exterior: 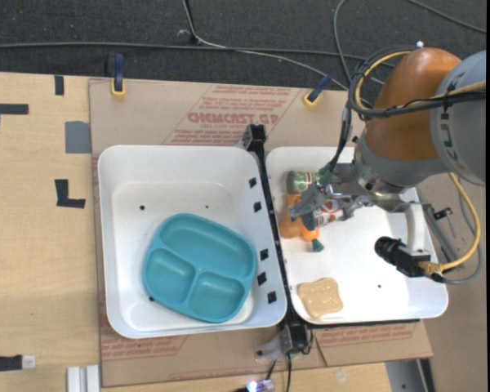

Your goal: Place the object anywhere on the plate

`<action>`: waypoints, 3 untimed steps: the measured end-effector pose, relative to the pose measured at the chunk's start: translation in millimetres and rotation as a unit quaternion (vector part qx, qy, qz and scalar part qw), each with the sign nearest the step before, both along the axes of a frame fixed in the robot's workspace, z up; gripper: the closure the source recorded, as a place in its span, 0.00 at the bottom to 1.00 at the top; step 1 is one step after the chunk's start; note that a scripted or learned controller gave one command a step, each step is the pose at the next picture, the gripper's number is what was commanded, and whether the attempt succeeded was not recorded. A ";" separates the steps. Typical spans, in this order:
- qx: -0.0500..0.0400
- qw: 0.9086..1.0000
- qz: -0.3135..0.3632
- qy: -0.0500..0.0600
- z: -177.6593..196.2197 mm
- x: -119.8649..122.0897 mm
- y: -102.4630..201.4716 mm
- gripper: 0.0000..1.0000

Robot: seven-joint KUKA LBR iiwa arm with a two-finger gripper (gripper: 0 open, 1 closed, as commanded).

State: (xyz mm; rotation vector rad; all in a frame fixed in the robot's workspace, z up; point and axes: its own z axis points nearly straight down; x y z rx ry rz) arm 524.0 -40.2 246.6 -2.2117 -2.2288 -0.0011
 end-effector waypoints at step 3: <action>-0.001 1.000 0.000 0.002 -15.6 3.8 159.1 1.00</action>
